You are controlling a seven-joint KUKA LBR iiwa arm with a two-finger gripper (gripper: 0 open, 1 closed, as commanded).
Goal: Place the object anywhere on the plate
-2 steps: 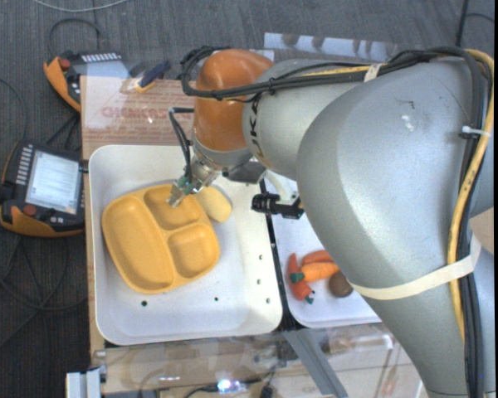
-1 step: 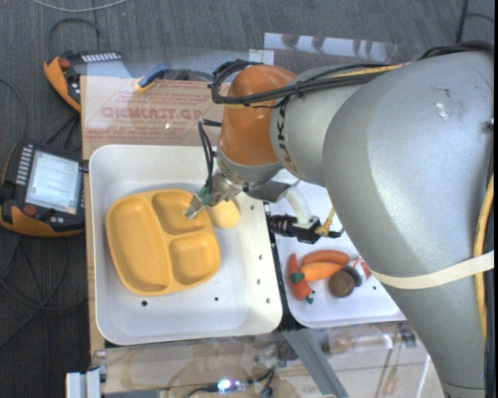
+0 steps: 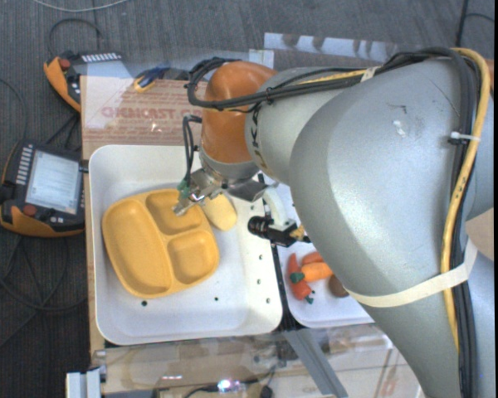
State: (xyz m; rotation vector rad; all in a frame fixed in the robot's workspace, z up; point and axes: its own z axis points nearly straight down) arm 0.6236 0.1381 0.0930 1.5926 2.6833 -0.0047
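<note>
The plate [image 3: 153, 251] was the obvious anchor here: a mustard-yellow plastic tray, smooth and slightly glossy, rounded at the corners and moulded into three shallow compartments with raised dividers. It sat tilted in the left white bin [image 3: 232, 305], which looked like matte plastic with a low rim and a few small dark specks on its floor below the plate. Just off the plate's upper right edge lay the object [image 3: 221, 214], a pale cream, smooth, rounded lump, kind of potato or bread-roll shaped, resting on the bin floor beside the rim and, as far as I could see, not on the plate itself. The gripper [image 3: 185, 201] hung over the plate's upper right compartment, a small metallic bit with a greenish tip; honestly couldn't tell whether it was spread or pinched, too small and partly tucked under the wrist. Nothing visible was caught in it, and the cream object sat just to its right. Above that was the orange band [image 3: 228, 118], shiny and dome-like, then the fat grey arm [image 3: 382, 181], smooth matte casing with black and yellow cables running over it. Right of the plate, in the other bin [image 3: 349, 315], sat a couple of orange carrot-looking toys [image 3: 307, 274] with green ends.
</note>
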